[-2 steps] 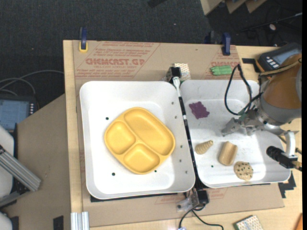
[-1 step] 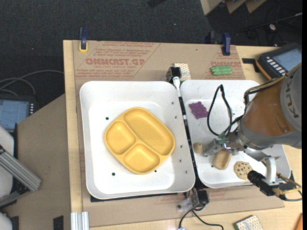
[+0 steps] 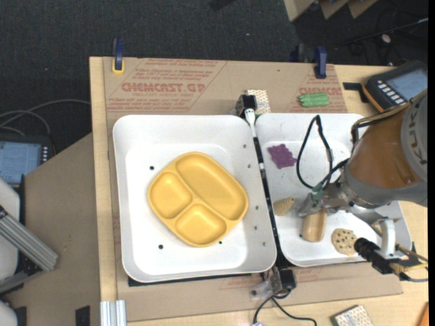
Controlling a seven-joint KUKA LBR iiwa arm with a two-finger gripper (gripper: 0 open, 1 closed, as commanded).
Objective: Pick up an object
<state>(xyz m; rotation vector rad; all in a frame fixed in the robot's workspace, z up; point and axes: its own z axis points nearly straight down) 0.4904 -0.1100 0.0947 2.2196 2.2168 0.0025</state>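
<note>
Cylinder [image 3: 313,227], tan, lies in right bin [image 3: 299,253] directly below hand [image 3: 317,206], long axis near vertical in view. Cookie [image 3: 344,240] right of it. Hand's grip state: cannot tell.

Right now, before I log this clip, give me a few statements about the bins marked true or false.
1. The yellow tray lies in the left bin. True.
2. The tray has three compartments. True.
3. The purple piece lies in the left bin. False: it is in the right bin.
4. The cookie sits on the tray. False: it lies in the right bin, near its front edge.
5. The gripper is over the right bin. True.
</note>
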